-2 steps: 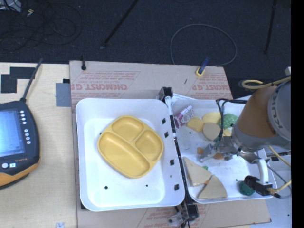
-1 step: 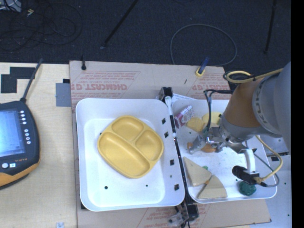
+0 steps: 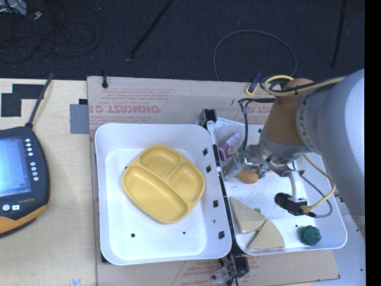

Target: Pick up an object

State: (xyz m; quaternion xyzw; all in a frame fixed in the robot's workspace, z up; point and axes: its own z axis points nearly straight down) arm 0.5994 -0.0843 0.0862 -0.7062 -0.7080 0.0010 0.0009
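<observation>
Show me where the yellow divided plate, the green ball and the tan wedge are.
yellow divided plate (image 3: 164, 183), camera view, on its middle ridge in the left bin.
green ball (image 3: 310, 235), camera view, on its top, right bin's near corner.
tan wedge (image 3: 248, 218), camera view, on its flat upper face.

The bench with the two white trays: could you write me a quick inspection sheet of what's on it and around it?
Surface: left bin and right bin side by side on a cardboard sheet.
Job's things: yellow divided plate in left bin; beige wedges, green ball, orange-brown lump in right bin.
Clutter: clear wrapper at right bin's top corner.
Grippers: gripper low over the lump; grasp unclear.
Cables: yellow and black cables on the arm; more on the dark floor.
Surroundings: handheld controller at left.
</observation>
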